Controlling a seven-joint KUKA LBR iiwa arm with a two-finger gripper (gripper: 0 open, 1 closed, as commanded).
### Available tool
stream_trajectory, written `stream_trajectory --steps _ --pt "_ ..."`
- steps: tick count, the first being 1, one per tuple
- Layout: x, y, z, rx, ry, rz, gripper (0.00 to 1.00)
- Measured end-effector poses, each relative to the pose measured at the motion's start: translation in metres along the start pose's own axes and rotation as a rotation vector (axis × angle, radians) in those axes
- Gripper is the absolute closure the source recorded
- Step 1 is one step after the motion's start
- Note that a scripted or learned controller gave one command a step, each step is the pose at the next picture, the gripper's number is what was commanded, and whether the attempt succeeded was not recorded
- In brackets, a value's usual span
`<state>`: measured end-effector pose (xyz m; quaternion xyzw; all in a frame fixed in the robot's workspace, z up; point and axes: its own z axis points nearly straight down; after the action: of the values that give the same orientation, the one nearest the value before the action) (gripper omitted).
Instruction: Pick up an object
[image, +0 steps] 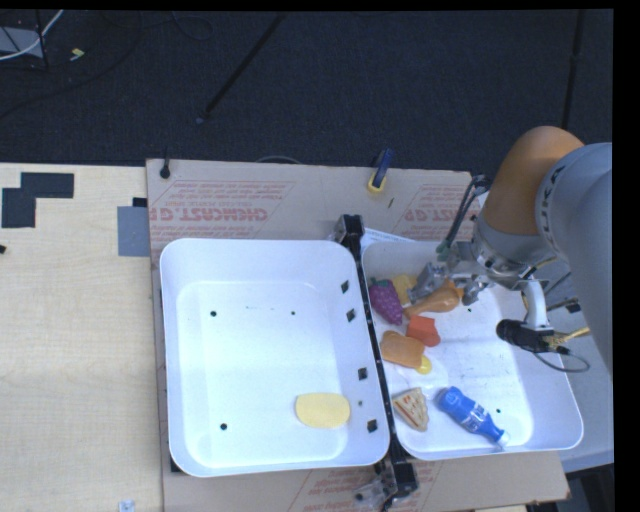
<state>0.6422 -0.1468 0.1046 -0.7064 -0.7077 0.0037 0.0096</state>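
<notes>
The tool (447, 287) hangs low over the far part of the right bin (545, 425), right at an orange carrot-like piece (437, 299), tapered and lying slantwise; whether the tool is closed on it or merely touching it cannot be told. Just beside lie a purple piece (386, 301), a red piece (422, 330) and an orange slab (403, 350). Nearer the front lie a sandwich wedge (411, 409) and a blue bottle (470, 414). The left bin (200, 270) holds a yellow disc (322, 410).
</notes>
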Motion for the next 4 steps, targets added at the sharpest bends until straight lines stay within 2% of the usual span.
stream_trajectory --steps 1,2,3,4 --pt "0.041 -0.032 0.017 -0.020 -0.016 0.005 0.00" --pt "0.036 -0.075 0.019 -0.013 -0.007 0.004 0.00" --pt "0.035 -0.074 0.009 -0.015 -0.006 0.009 1.00" --pt "0.064 -0.034 -0.002 -0.019 -0.007 -0.001 1.00"
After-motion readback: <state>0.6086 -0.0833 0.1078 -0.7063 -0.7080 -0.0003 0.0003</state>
